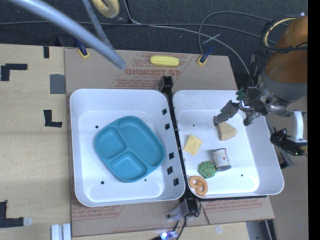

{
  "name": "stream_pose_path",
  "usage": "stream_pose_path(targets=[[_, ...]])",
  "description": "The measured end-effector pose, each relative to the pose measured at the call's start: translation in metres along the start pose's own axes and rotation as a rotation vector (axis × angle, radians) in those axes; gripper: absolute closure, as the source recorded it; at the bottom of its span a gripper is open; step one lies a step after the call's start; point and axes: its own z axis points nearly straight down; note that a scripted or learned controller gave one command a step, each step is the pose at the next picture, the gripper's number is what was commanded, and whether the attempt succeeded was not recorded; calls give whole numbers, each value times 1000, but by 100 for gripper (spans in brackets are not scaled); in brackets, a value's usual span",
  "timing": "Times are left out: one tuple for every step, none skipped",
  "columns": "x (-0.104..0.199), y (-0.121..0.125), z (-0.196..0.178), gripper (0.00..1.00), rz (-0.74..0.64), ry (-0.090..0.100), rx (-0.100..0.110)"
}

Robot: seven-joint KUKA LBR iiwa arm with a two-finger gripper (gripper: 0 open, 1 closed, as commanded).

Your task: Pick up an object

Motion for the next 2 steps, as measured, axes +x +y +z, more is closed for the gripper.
stream_pose_path(targets=[[0, 2, -5, 0, -3, -1, -10], [3, 9, 41, 0, -2, -2, -7]])
